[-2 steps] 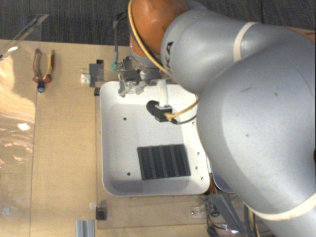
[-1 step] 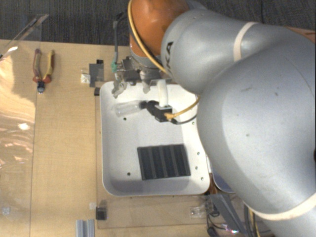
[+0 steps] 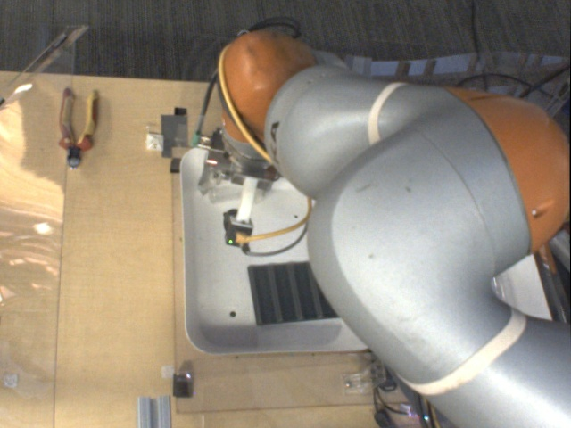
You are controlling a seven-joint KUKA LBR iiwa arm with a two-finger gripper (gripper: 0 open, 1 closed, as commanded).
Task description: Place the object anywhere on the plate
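A pale wooden bench (image 3: pixel 116 266) runs before dark carpet, bearing a white bin (image 3: pixel 191 266) that the grey arm (image 3: pixel 419 239) reaches into from the right. The gripper (image 3: pixel 227 175) hangs low over the bin's far left corner, probably because a pick or a release happens there, but I cannot tell whether it is released, clenched or grasping anything. I can make out neither object nor plate under the arm; a dark ridged slab (image 3: pixel 284 294) lies nearer, and red-handled pliers (image 3: pixel 78 125) lie far left on the bench.
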